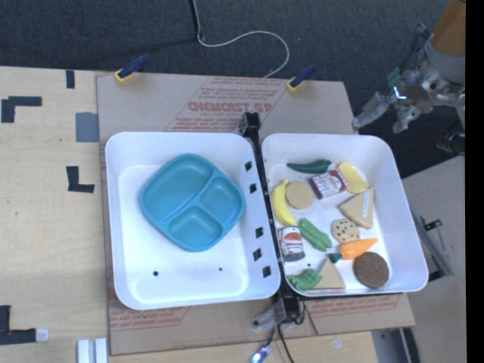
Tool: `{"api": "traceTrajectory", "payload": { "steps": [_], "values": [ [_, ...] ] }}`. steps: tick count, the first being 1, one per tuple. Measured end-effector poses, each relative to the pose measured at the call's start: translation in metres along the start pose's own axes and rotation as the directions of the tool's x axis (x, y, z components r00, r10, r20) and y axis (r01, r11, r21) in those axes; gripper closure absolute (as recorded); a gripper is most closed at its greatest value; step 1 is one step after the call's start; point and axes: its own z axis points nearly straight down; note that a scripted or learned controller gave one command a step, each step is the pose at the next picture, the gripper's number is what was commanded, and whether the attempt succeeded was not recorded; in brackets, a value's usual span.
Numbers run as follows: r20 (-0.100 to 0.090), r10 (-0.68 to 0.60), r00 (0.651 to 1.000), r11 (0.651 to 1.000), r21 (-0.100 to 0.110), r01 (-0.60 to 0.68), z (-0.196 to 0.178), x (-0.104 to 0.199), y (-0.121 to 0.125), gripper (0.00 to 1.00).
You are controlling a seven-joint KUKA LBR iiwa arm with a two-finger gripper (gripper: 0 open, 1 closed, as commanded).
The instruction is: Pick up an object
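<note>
Metal two-finger gripper (382,108) at 2 o'clock of frame, outside bins, fingers splayed apart, nothing between them.

Likely target: orange plastic toy carrot (355,248), lying flat at 5 o'clock in right-hand shallow white bin (393,161). Judged light, rigid, smooth, may slip; best pinched across thick middle.

Crowding it: tan chip cookie (344,229) touching at 11, round brown patty (371,270) just beside at 5, green pea pod (314,234) near at 10. Yellow toy banana (282,204) further off at 10. Blue divided plate (193,201) in left bin, well apart.
</note>
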Motion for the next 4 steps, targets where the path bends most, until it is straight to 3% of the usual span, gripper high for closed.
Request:
{"api": "traceTrajectory", "payload": {
  "steps": [1, 2, 3, 4],
  "values": [
    [0.000, -0.002, 1.000, 1.000, -0.005, 0.002, -0.061, 0.032, -0.038, 0.00],
    [-0.004, -0.008, 1.000, 1.000, 0.001, 0.008, -0.070, 0.119, -0.088, 0.00],
    [-0.002, -0.007, 1.000, 1.000, -0.008, 0.007, -0.156, 0.169, -0.150, 0.00],
    [0.001, -0.001, 1.000, 1.000, 0.000, 0.001, -0.161, 0.166, -0.147, 1.00]
  ]
}}
